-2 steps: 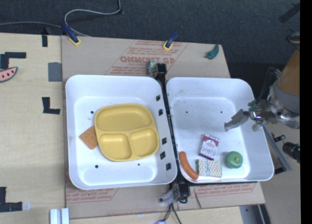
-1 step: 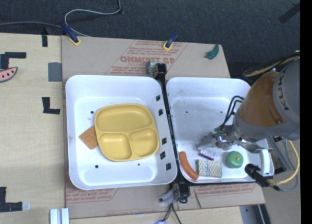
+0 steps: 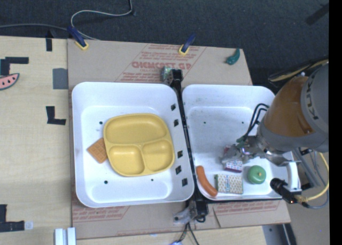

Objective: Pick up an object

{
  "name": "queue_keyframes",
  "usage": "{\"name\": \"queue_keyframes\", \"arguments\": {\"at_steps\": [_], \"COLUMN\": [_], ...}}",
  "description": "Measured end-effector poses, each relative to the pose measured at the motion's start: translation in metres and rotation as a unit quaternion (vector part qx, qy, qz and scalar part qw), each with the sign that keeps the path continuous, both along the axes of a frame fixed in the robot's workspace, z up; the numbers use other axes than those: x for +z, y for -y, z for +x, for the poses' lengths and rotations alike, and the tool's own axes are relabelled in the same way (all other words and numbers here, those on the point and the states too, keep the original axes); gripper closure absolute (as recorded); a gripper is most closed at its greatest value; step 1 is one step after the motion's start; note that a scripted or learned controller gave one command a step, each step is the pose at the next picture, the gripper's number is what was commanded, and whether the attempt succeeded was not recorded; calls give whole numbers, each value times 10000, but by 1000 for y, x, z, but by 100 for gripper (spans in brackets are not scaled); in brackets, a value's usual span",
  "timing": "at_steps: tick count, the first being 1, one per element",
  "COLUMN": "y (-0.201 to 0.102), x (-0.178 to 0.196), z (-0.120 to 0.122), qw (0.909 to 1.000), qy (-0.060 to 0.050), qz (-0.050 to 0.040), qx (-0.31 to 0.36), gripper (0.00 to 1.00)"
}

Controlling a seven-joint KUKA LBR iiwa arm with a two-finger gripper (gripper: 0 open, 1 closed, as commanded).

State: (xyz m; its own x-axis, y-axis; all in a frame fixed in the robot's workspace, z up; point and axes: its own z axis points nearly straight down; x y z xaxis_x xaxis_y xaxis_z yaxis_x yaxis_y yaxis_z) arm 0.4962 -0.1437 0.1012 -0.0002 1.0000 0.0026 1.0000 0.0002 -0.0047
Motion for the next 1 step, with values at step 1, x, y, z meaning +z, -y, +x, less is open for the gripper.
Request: {"name": "queue_keyframes", "arguments": {"at_steps": [1], "y": [-66], "x": [124], "z": [-9], "qw": [10000], "qy": [20], "qz": [-12], "qx": [9], "gripper": [100]}}
